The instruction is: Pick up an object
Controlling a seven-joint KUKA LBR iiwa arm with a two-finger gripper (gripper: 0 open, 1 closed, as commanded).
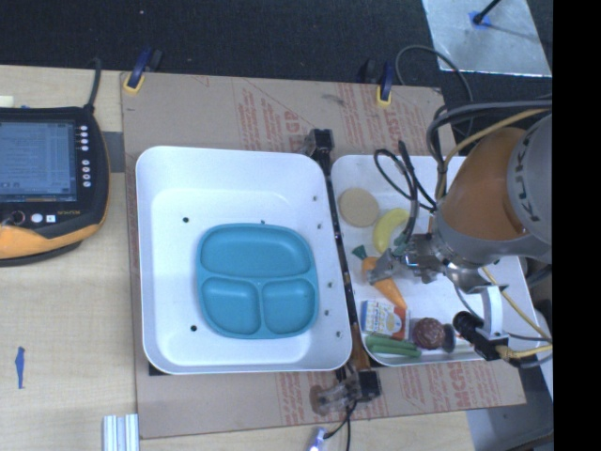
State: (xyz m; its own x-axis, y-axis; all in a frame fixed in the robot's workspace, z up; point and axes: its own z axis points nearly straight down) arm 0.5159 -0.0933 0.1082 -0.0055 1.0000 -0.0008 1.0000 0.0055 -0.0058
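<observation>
The right bin (352,172) holds several small items. A tan round disc (358,206) lies at its far left, with a yellow piece (388,228) just right of it. An orange piece (391,292) lies mid-bin, above a small printed carton (382,318). A green pod (392,348) and a dark brown round item (429,333) lie along the near wall. My gripper (402,256) is down in the bin, between the yellow piece and the orange piece, and it hides what lies under it. Nothing visible is lifted off the bin floor.
The left bin (160,252) holds a blue three-compartment plate (256,279). A tablet-like pendant (42,177) lies on the bench at far left. Black cables (399,172) loop over the right bin's far side, and the arm's orange-banded body (488,195) covers the bin's right part.
</observation>
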